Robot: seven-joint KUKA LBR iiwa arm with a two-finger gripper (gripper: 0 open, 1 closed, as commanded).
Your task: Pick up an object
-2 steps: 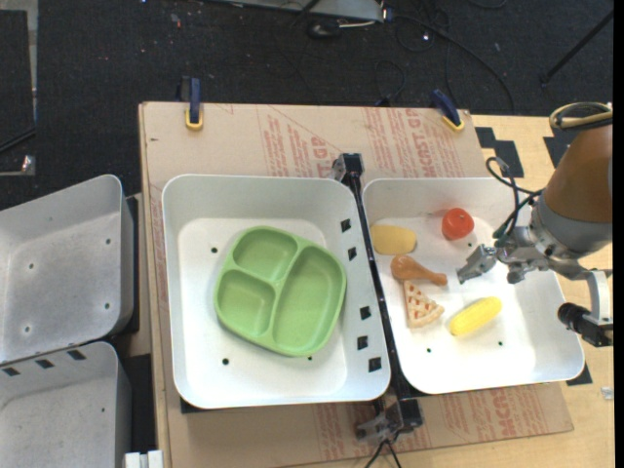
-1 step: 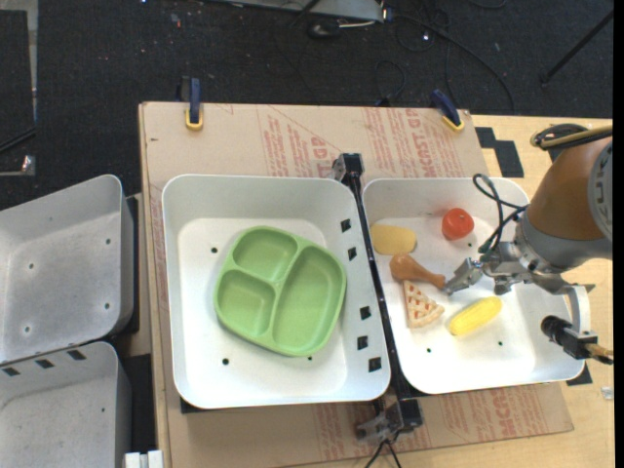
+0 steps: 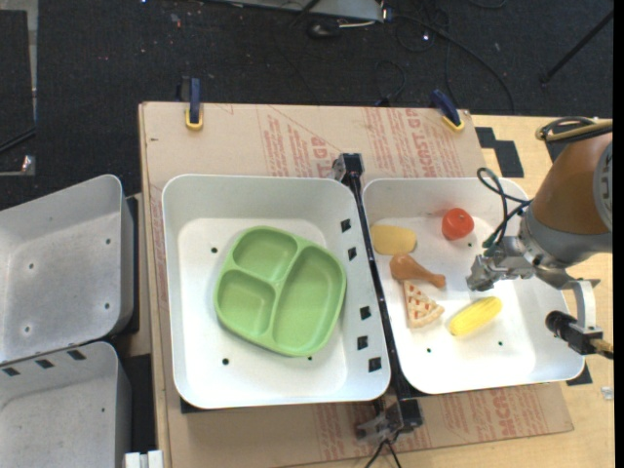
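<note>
The right bin (image 3: 507, 364) holds a red tomato (image 3: 457, 224), a pale yellow potato-like piece (image 3: 393, 238), an orange drumstick (image 3: 418, 272), a pizza slice (image 3: 421, 309) and a yellow corn cob (image 3: 474, 316). My gripper (image 3: 485, 273) hangs over the right bin, just above the corn cob and below the tomato. Its fingers are too small and dark to read. Nothing visibly sits between them.
A green divided plate (image 3: 281, 291) lies in the left bin (image 3: 195, 359). A black divider (image 3: 363, 261) separates the bins. The arm's orange band (image 3: 575, 188) looms over the right bin's far edge. Grey trays (image 3: 58, 261) sit off the bench at left.
</note>
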